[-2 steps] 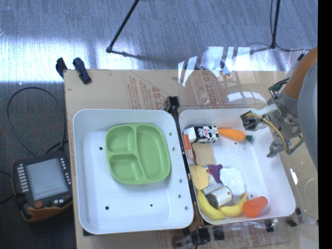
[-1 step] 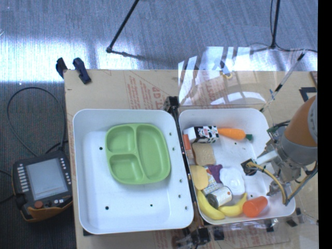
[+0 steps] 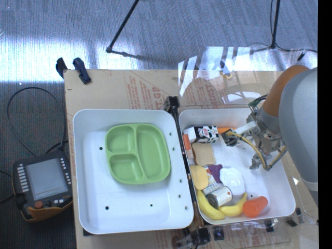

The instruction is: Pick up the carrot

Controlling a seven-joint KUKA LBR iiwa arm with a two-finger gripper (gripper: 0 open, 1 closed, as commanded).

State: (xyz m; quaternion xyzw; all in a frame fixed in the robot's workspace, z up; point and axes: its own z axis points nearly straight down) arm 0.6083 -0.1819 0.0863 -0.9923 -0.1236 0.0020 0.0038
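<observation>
Gripper (image 3: pixel 258 152): hangs over the right bin, near its right wall, below the grey arm with the orange band; whether it is open or closed cannot be told, and nothing can be seen held in it.
Arm (image 3: pixel 306 123): reaches in from the right, its bulk covering the right bin's far right corner.
Bench (image 3: pixel 124 90): brown board carrying both bins side by side.
Left bin (image 3: pixel 91 191): white and shallow, on the bench's left part.
Right bin (image 3: pixel 282 191): white and shallow, its left wall just beside the left bin's right wall.
Green plate (image 3: pixel 138 153): three compartments, lies in the left bin toward its far right corner.
Banana (image 3: pixel 220 209): curved along the right bin's near wall.
Cracker (image 3: pixel 204 153): tan square by the right bin's left wall.
Cow-print carton (image 3: pixel 206 133): near the right bin's far left corner.
White lump (image 3: pixel 232 179): in the right bin's middle, near the banana.
Lemon-coloured piece (image 3: pixel 198 177): at the right bin's left wall, beside the cracker.
Orange cup-like thing (image 3: pixel 254 206): close to the right bin's near wall, touching the banana's tip.
Carrot (image 3: pixel 224 130): small orange piece by the right bin's far wall, just right of the carton, apart from the gripper.
</observation>
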